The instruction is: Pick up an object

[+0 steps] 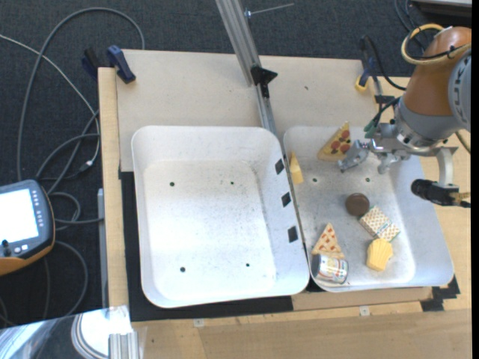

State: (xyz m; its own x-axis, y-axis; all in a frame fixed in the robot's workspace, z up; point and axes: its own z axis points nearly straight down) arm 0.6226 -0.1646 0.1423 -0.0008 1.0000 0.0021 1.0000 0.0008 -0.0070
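Gripper sits low over the back part of the right bin, fingers spread apart with nothing between them. Left fingertip is just beside a pizza-slice toy lying near the bin's back left corner; contact cannot be judged. Other objects in the right bin: a brown round piece near the middle, a checkered block and a yellow piece toward the front, a second pizza slice touching a small can at the front left edge. Left bin lies alongside.
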